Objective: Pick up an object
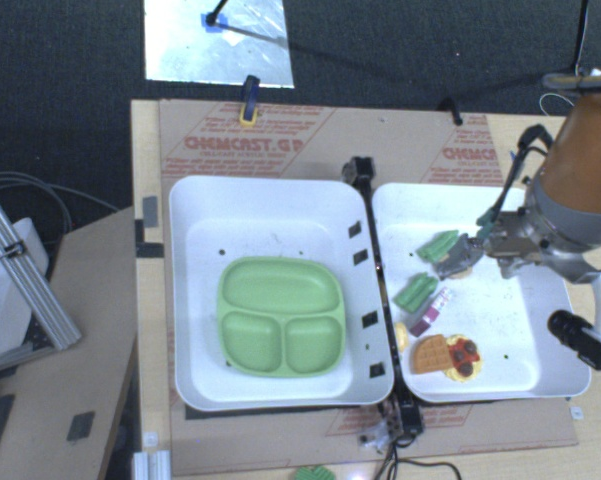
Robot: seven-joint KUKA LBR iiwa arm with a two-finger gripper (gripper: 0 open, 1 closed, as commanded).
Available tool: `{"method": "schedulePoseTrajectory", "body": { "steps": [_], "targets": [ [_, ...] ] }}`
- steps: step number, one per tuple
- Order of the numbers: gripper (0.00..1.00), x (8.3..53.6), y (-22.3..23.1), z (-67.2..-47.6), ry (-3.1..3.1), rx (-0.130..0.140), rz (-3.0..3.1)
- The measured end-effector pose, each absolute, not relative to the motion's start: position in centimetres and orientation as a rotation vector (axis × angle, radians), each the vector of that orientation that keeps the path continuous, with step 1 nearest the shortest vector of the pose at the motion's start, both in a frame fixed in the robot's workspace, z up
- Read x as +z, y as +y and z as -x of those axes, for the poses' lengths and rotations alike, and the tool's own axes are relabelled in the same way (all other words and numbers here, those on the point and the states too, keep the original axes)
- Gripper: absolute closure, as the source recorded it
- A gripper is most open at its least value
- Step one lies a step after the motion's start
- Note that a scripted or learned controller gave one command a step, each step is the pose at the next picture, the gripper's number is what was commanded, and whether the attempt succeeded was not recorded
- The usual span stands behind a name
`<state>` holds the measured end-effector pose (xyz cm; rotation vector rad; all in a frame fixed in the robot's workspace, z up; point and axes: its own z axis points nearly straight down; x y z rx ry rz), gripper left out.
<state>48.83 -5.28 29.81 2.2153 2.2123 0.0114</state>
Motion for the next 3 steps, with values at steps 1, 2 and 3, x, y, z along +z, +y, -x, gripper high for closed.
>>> {"method": "schedulePoseTrajectory", "body": {
  "steps": [1,2,3],
  "targets": [
    [0.0,22.0,-7.6,-48.5,2.222,-0.007,-2.227],
    [0.0,32.8,-4.4,-53.9,2.223,0.018,-2.202],
    [0.0,25.0,-9.4,-52.7,2.219,-0.007,-2.228]
  ]
}}
